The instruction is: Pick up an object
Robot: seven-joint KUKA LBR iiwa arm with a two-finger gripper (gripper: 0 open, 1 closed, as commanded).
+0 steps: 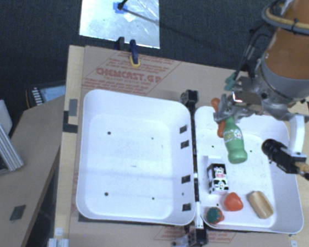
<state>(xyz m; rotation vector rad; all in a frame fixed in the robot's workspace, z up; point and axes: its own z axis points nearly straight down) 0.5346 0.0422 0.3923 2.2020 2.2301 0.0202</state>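
Note:
My gripper [229, 113] hangs over the back left part of the right bin [295, 215], under the grey wrist and orange band. A green bottle [235, 142] lies tilted just below it, its upper end right at the gripper; whether it is gripped I cannot tell. An orange piece [220, 129] peeks out beside the bottle's neck, partly hidden. Nearer the front lie a black-and-white box [218, 178], a red piece [233, 202], a tan roll [260, 204] and a green-and-red ball [214, 214].
The left bin [134, 156] sits beside the right one, with a black divider strip [193, 152] between them. A black cylinder [277, 152] juts in at the right bin's right side. A shiny foil sheet [122, 10] lies behind the bench.

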